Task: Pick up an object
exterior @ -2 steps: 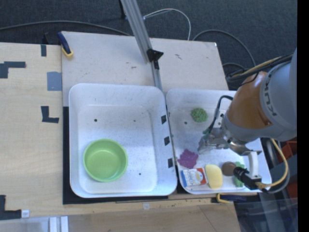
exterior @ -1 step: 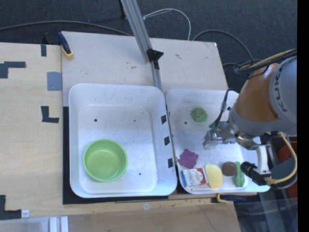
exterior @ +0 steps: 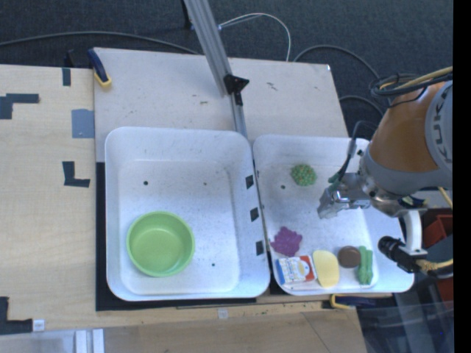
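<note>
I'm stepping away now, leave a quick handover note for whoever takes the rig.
Gripper: over the right bin, nothing seen in it.
Right bin: green bumpy ball near the back; purple toy, red-and-white packet, yellow piece, brown round piece and green piece along the front.
Left bin: green bowl.
Done: nothing picked.
Left: grasp and lift one object.

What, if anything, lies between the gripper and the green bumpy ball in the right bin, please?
Nothing visible does. The gripper hangs over the right bin, and bare white floor lies between it and the green bumpy ball. The purple toy and the other pieces lie nearer the front wall.
</note>
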